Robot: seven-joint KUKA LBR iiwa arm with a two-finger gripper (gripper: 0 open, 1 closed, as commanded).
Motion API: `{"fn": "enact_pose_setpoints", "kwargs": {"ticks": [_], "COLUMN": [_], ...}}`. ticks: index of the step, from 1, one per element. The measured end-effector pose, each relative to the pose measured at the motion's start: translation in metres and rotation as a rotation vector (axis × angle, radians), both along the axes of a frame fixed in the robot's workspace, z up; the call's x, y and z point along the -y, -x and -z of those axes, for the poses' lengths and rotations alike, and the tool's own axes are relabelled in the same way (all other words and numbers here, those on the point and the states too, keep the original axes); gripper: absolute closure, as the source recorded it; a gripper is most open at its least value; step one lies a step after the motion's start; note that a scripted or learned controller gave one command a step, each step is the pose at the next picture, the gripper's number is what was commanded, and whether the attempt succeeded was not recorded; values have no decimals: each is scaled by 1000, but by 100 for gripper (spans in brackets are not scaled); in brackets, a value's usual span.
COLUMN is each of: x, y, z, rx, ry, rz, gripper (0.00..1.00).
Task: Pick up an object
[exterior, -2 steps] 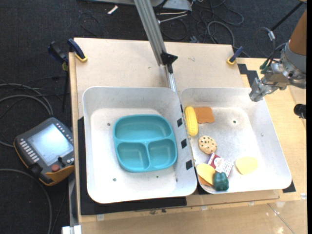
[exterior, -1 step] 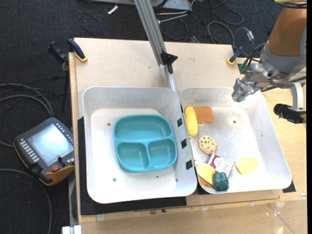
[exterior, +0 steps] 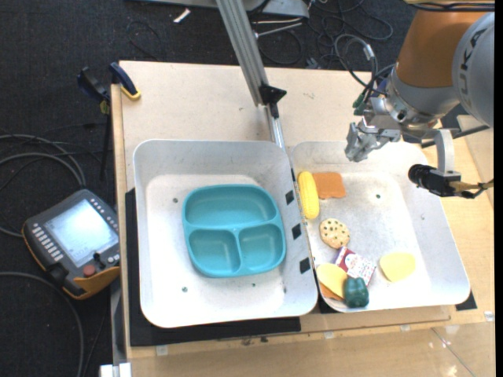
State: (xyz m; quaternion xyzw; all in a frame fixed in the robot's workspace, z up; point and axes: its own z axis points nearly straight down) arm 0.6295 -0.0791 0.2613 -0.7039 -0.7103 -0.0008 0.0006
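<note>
Part of a brand name in large dark letters, seemingly "KU", shows on the grey casing of the arm (exterior: 481, 42) at the view's right edge, cut off by the frame. The small red-and-white packet (exterior: 360, 266) in the right bin (exterior: 428, 234) carries print too small to read. The screen of the teach pendant (exterior: 75, 242) glows without legible characters.
</note>
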Motion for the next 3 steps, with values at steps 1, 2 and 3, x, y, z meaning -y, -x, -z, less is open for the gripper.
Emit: {"fn": "enact_pose_setpoints", "kwargs": {"ticks": [1, 2, 3], "x": [-64, -119, -167], "y": [-4, -14, -11], "z": [11, 9, 25], "rx": [-2, 2, -3], "ry": [0, 0, 1], "rz": [0, 0, 2], "gripper": [100, 100, 100]}}
